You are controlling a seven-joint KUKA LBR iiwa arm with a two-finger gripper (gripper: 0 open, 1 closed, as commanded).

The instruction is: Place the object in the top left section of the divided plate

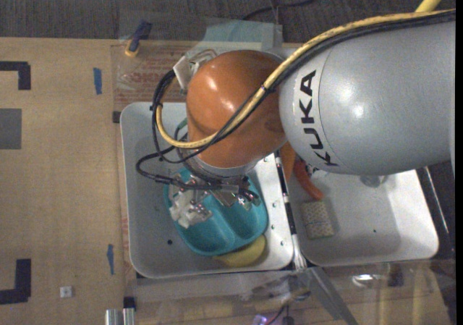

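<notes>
**Inspector:** Position of the arm?

**Assistant:** The grey KUKA arm (376,92) enters from the right of the frame. Its glossy orange wrist band (224,106) sits at centre, above the shallow white left bin (141,171). The two-finger gripper (215,197) hangs directly under the band, over the teal divided plastic plate (217,237).

**Inspector:** Gripper state?

**Assistant:** I cannot tell. The wrist and a loop of black and yellow cables (170,144) cover it from above, so neither its opening nor any load is visible.

**Inspector:** Location of the plate and the object?

**Assistant:** The plate lies in the lower half of the left bin. A soft yellow rounded item (244,254) rests at the plate's lower edge, touching the rim and partly tucked beneath it, not in any section. A small white piece (185,212) shows over the plate's left side, just beside the gripper; I cannot tell what it is.

**Inspector:** The other bin?

**Assistant:** The shallow white right bin (391,226) holds a slim orange item (309,180) at its left wall and, just below it, a tan textured rectangular block (318,219).
</notes>
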